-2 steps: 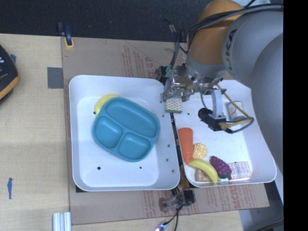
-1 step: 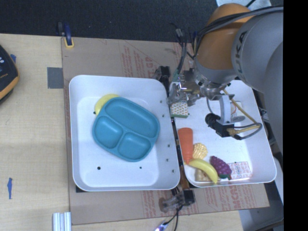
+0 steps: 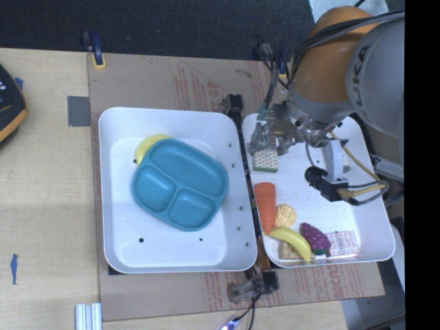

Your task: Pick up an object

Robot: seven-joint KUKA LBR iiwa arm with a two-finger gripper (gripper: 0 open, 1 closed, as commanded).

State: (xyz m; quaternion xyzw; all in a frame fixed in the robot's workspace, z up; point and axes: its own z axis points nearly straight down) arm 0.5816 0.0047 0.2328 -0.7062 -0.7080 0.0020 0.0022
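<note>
In the right bin (image 3: 368, 243), at its far left corner, the tool (image 3: 265, 143) hangs just above a small green-checked block (image 3: 265, 160); whether its jaws are open or shut, I cannot tell. Nearer lie a carrot (image 3: 266, 206), corn (image 3: 285, 216), a banana (image 3: 291, 241), grapes (image 3: 315, 238) and a packet (image 3: 343, 243). The left bin (image 3: 113, 184) holds a blue divided plate (image 3: 180, 183) over something yellow (image 3: 150, 145).

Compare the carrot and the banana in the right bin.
The carrot is orange; the banana is yellow. The carrot is straight and lies along the bin's left wall, while the banana is curved and lies slantwise near the front wall. The carrot looks thicker, the banana slimmer. Both are toy foods lying flat in the same white bin, close to the corn.
</note>
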